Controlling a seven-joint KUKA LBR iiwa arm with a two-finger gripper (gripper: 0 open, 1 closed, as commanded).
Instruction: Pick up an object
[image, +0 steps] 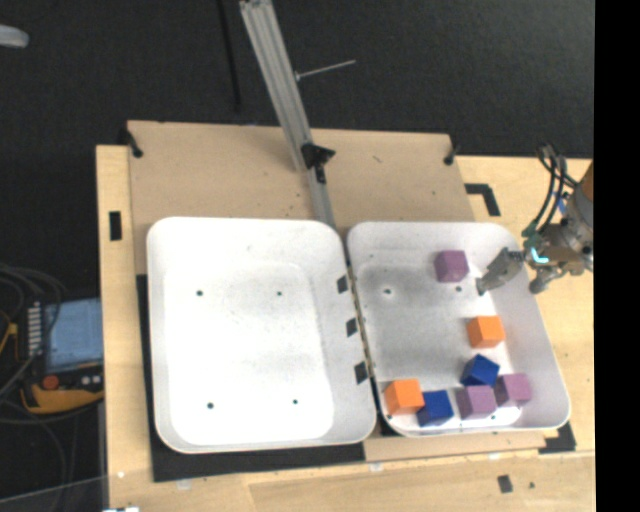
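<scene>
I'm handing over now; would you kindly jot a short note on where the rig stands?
Pincer: open, holding nothing, over the right bin's far right edge, beside the lone purple cube.
Blocks: all seven in the right bin; orange cube mid-right, the rest clustered along the near edge.
Left bin: no blocks.
Done: nothing picked yet.
Left: close on a block and lift it.

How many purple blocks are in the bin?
3, all in the right bin: one purple block near the far side, and two side by side near the front right corner. None looks hidden.
</scene>
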